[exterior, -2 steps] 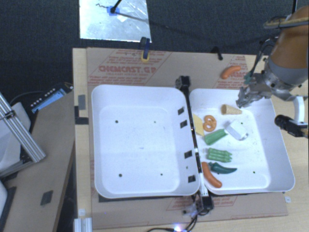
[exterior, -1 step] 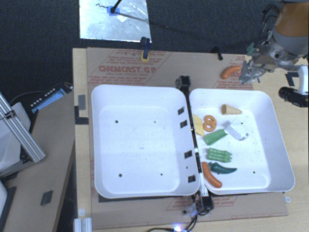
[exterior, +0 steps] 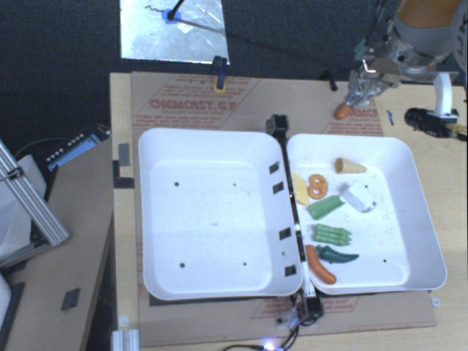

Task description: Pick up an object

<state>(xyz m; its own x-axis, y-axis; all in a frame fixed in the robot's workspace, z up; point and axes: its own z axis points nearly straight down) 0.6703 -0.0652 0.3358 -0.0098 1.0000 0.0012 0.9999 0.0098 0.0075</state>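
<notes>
Gripper (exterior: 360, 93) up at frame upper right, raised clear behind right bin (exterior: 420, 196), clenched on small orange object (exterior: 341, 112) at fingertips. Looks lifted out for transfer; remaining toys clustered along bin's left side.

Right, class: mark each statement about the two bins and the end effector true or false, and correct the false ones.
1. The pretzel lies in the right bin. True.
2. The end effector hangs over the left bin. False: it is above the bench behind the right bin.
3. An orange item sits just under the end effector, outside the bins. True.
4. The sausage lies at the right bin's far edge. False: it lies near its front left corner.
5. The cone lies behind the pretzel. True.
</notes>
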